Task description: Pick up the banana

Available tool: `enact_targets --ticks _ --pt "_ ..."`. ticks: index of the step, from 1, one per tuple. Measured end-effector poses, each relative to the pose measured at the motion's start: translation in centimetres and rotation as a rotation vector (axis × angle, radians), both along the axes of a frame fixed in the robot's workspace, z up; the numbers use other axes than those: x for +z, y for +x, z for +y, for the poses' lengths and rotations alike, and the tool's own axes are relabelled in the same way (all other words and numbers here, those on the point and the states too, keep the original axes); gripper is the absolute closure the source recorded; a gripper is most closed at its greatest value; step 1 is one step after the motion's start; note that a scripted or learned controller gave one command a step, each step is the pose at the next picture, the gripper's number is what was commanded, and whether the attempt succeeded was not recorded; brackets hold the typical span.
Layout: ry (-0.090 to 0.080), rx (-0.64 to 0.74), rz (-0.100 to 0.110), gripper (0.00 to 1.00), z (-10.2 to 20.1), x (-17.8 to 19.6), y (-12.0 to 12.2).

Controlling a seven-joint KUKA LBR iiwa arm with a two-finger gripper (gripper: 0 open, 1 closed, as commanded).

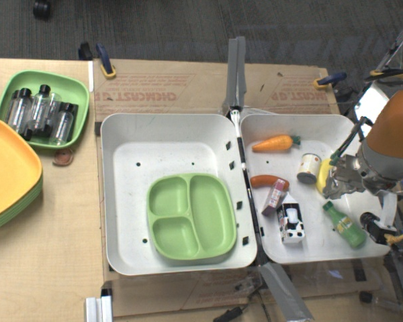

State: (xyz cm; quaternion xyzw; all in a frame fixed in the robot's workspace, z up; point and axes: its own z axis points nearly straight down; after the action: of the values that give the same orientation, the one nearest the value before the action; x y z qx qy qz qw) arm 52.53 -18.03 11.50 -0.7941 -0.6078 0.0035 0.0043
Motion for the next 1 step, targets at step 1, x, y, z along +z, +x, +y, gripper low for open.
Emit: enact_targets --ticks 1 --pt "0.000 0.001 0.002 1.00 -0.09 0.79 -0.07"
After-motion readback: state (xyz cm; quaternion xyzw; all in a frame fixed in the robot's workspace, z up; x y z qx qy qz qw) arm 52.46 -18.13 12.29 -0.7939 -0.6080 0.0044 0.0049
